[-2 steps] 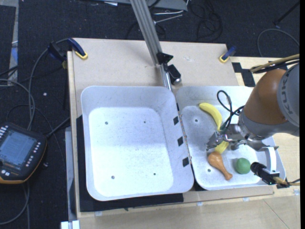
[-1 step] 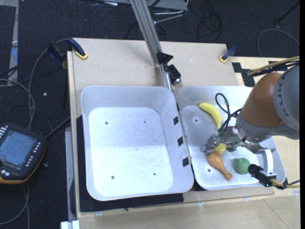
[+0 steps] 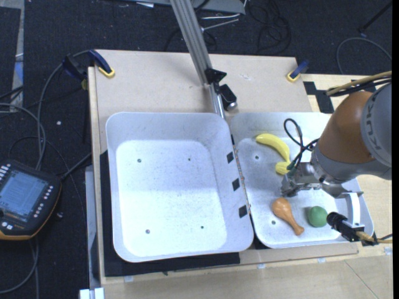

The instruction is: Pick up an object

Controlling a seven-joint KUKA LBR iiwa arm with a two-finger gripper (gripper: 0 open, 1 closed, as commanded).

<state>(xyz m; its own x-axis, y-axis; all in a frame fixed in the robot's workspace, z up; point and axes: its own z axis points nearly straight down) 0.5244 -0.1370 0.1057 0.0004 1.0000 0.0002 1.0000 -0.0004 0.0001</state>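
Camera view: gripper (image 3: 292, 184) low in right white bin (image 3: 262, 232), between yellow plastic banana (image 3: 274, 146) and orange drumstick-shaped toy (image 3: 287, 215). Approach step; jaw state unclear. Next: descend, close on one.

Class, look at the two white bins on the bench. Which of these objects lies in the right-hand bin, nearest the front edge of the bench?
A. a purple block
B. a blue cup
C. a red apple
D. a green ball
D: a small green ball sits on the floor of the right bin, beside an orange drumstick-shaped toy and in front of the end effector.
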